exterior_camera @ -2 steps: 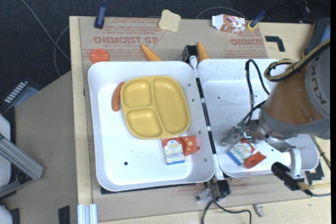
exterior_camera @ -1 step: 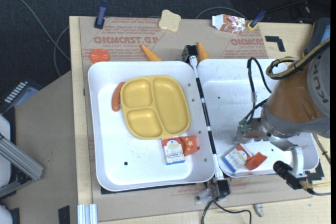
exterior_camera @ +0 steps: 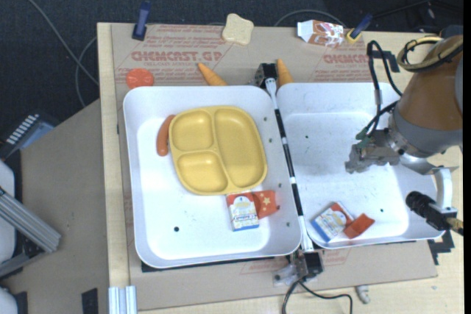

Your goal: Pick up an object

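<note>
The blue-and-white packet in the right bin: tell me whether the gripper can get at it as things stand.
Probably yes. The packet lies flat near the right bin's front edge, nothing on top, a red piece beside it. The gripper hangs over the same bin.

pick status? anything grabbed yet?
Done: nothing lifted. The blue-and-white packet and red piece lie in the right bin. In hand: the gripper hangs above bare bin floor, nothing visible between its fingers. Left: reach an object, grasp, lift.
</note>
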`<state>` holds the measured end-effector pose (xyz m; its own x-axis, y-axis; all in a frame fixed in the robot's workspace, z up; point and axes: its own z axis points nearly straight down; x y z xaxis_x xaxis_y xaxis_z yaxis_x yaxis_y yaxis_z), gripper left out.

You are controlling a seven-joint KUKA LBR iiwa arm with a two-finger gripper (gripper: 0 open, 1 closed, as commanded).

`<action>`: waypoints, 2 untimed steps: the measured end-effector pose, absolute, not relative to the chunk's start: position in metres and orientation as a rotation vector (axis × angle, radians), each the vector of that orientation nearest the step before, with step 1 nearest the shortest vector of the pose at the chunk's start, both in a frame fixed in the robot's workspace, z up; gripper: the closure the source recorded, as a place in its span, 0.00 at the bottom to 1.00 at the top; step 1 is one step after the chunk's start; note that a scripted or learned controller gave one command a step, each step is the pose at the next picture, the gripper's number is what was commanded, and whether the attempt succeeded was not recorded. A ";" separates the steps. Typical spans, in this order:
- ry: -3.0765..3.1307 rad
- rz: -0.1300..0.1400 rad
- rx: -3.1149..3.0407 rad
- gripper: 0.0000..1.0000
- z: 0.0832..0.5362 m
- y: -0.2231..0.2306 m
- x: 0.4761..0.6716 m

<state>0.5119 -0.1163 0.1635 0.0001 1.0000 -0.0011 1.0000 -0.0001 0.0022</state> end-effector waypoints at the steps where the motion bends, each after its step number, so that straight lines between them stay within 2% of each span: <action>1: 2.220 0.000 2.219 1.00 0.173 -0.116 0.512; 2: 2.219 0.001 2.217 1.00 0.183 -0.116 0.512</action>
<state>0.5121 -0.1163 0.1826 -0.0009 1.0000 -0.0031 1.0000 0.0009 0.0039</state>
